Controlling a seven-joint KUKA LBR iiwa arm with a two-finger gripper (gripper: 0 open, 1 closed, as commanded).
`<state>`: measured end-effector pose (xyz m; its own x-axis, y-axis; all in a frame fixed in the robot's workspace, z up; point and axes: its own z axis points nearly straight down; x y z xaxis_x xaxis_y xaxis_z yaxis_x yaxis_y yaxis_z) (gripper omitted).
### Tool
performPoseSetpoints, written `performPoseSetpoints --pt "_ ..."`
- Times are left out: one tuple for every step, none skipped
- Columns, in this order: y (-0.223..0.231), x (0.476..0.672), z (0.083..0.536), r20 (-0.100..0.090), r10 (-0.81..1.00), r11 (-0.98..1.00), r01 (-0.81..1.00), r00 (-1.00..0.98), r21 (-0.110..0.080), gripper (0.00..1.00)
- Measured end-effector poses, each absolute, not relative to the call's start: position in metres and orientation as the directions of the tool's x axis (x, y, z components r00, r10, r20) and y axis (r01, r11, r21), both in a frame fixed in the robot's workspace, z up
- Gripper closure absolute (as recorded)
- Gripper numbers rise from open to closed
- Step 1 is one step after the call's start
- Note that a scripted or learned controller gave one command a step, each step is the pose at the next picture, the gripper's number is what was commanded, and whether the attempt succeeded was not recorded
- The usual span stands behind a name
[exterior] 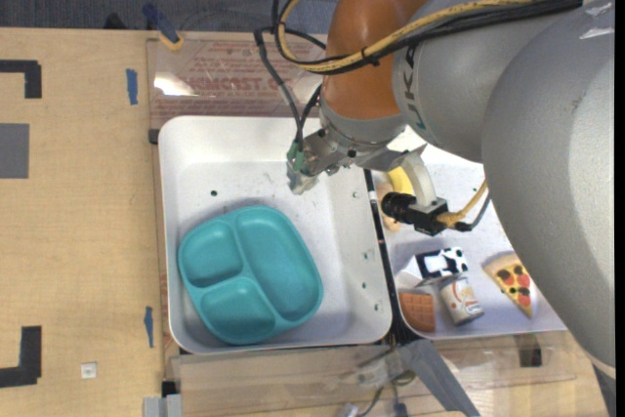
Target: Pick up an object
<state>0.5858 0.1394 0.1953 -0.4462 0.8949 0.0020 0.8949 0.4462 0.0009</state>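
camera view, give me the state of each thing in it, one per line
teal tray: flat, right way up, in the left bin
hand: above the left bin, holding nothing I can see
can: lying on its side, right bin
pizza slice: flat, right bin
waffle: flat, right bin

The scene is viewed from a single camera fixed above the bench (68, 210), angled downward at a slant. Both white bins are taken in: the left bin (342, 239) is seen whole near the middle of the frame, while the right bin (459, 181) is largely covered by the arm (508, 83), which enters from the right and looms close to the lens. The bench's wooden surface is seen at left, dark floor along the top.
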Motion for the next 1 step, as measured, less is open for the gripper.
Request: performPoseSetpoints --pt "0.1967 0.5577 0.1912 0.002 0.945 0.327 0.945 -0.327 -0.002 1.0"
